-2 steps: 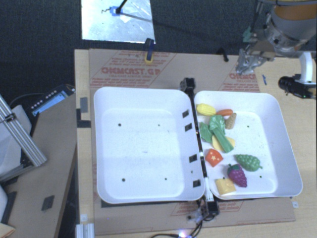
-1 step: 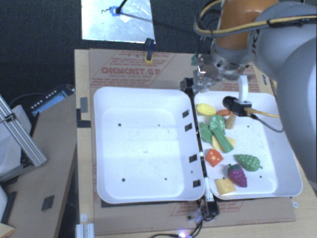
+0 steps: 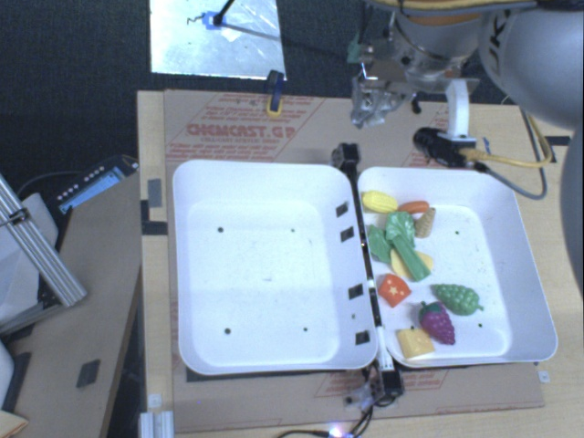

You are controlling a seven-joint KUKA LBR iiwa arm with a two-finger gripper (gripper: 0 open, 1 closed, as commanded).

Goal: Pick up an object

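Several toy foods lie along the left side of the right bin: a yellow piece, an orange carrot, a green stalk vegetable, a red pepper, a green bumpy fruit, purple grapes and a yellow cheese wedge. My gripper hangs above the bench behind the bins, past the right bin's back left corner. Nothing shows between its fingers.
The left bin sits beside the right one, joined by a black clipped divider. A cardboard sheet lies under both. A shiny metal plate lies at the back left. A yellow cable runs behind the right bin.
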